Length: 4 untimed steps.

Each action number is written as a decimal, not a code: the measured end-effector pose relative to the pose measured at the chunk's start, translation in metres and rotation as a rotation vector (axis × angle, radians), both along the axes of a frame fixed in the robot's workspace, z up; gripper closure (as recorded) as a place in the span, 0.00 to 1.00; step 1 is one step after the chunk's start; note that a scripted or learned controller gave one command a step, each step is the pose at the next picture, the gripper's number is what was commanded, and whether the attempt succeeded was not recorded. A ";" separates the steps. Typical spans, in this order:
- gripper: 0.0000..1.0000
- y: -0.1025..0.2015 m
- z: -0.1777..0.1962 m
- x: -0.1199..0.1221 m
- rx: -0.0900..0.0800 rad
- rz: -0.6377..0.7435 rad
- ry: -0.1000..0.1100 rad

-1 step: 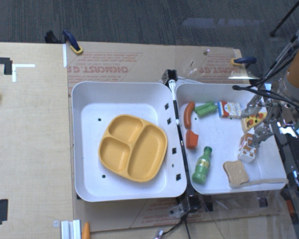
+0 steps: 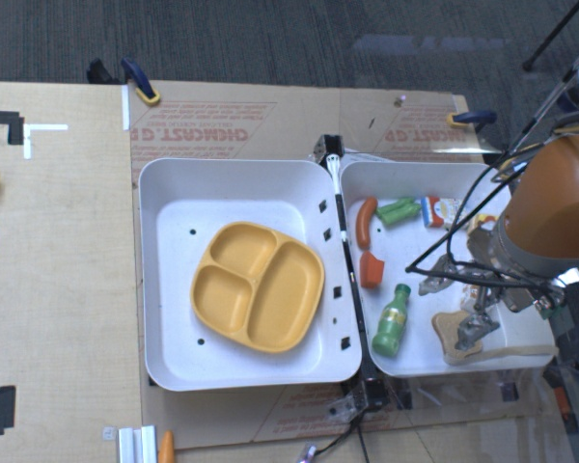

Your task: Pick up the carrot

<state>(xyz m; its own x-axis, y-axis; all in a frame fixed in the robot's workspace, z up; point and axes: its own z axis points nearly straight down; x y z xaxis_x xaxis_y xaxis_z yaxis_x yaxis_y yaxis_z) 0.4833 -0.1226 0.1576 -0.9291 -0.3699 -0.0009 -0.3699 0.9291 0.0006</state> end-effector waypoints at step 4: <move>0.00 -0.002 0.214 0.018 -0.001 0.150 -0.009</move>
<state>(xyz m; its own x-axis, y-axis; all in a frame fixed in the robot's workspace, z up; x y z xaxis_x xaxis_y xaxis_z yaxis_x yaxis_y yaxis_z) 0.5011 -0.1250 0.3715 -0.8635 -0.5042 -0.0083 -0.5042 0.8636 -0.0038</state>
